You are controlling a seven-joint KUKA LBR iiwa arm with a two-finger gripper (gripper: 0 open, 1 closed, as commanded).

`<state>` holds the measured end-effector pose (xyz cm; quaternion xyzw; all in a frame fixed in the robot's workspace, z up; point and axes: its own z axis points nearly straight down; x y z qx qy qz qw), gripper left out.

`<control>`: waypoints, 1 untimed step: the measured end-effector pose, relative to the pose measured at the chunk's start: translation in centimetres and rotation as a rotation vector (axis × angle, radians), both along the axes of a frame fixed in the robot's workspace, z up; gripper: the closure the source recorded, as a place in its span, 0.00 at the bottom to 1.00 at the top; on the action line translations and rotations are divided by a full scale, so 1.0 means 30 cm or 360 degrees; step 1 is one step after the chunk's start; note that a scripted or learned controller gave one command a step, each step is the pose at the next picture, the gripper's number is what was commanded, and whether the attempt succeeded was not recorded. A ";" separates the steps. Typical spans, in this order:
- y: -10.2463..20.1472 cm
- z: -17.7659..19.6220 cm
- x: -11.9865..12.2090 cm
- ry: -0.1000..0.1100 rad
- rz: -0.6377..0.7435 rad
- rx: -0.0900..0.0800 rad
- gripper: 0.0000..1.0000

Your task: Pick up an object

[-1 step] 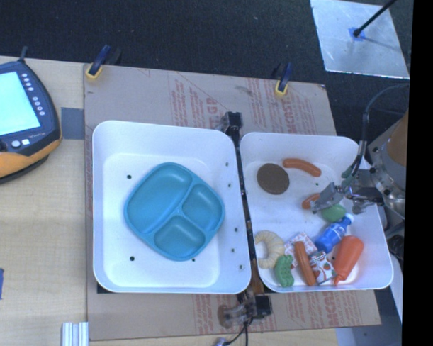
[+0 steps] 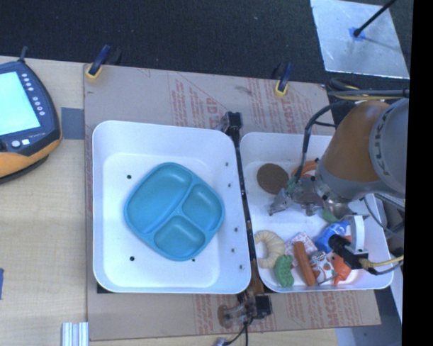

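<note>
Bench: pale wood surface (image 2: pixel 37 226) with a brown cardboard sheet (image 2: pixel 184 97) under both bins
Left bin: shallow white tray (image 2: pixel 102 200) holding a blue plastic divided plate (image 2: pixel 174 210) with three compartments, lying flat near its middle
Right bin: shallow white tray (image 2: pixel 263 145) touching the left one along a shared edge
Arm: grey with orange band (image 2: pixel 352 138), entering from the right, bent low over the right bin's upper half, wrist pointing left
Gripper: grey metal fingers (image 2: pixel 281 203) low over the bin floor just below a round brown disc (image 2: pixel 272 178); whether they are apart or together, cannot tell
Small items: cream curved pastry-like piece (image 2: pixel 269 243), green pepper-like toy (image 2: pixel 283 270), orange stick (image 2: pixel 304 270), blue piece (image 2: pixel 333 233), all clustered in the bin's lower part
</note>
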<state>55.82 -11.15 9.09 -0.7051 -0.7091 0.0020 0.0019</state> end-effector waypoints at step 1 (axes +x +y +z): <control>-0.011 0.003 0.194 -0.0004 -0.0004 0.0001 0.00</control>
